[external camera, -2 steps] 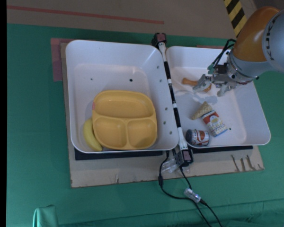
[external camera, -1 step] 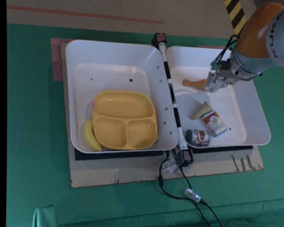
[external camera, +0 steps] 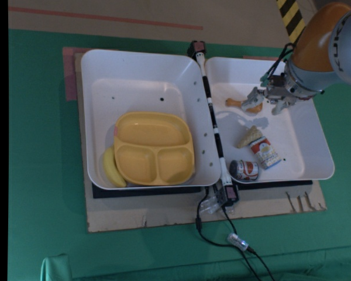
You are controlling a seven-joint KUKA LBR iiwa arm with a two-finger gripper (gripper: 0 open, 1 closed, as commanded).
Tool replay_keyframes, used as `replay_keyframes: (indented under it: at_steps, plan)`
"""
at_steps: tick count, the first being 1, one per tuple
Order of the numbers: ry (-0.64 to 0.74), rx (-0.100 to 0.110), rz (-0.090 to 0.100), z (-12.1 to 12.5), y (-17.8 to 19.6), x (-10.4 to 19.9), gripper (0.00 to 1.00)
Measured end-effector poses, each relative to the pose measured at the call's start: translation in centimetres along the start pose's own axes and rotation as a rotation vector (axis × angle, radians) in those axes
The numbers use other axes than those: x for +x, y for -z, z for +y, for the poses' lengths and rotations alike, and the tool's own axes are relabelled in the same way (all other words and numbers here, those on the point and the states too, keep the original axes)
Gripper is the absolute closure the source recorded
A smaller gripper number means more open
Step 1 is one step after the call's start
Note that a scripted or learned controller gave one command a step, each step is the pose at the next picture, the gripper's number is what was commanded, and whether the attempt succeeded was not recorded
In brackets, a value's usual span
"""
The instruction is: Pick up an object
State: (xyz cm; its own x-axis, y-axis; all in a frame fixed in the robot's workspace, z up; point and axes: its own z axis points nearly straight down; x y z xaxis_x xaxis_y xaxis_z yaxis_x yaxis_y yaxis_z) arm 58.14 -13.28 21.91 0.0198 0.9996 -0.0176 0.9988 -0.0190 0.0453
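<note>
In the right bin (external camera: 316,151) my gripper (external camera: 267,102) hangs low over the far half, its two fingers spread apart, open. An orange toy drumstick (external camera: 240,104) lies on the bin floor just left of it, its thick end beside the left fingertip (external camera: 254,96); nothing is between the fingers. Nearer the front lie a tan cone-shaped piece (external camera: 250,137), a small red and white packet (external camera: 265,153) and a red can (external camera: 244,170) on its side.
The left bin (external camera: 105,69) holds a yellow divided tray (external camera: 154,148) with a banana (external camera: 112,167) along its left side. A black and white divider bar (external camera: 213,127) runs between the bins. Cables (external camera: 234,239) trail off the front edge.
</note>
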Motion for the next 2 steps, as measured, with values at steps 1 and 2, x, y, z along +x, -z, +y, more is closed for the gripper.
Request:
replay_keyframes:
  at_steps: [1,2]
  plan:
    - [-0.006,-0.014,-0.004,0.3,1.5,-0.3,1.00]
    - [0.014,0.033,0.011,7.7,-0.8,-3.5,1.00]
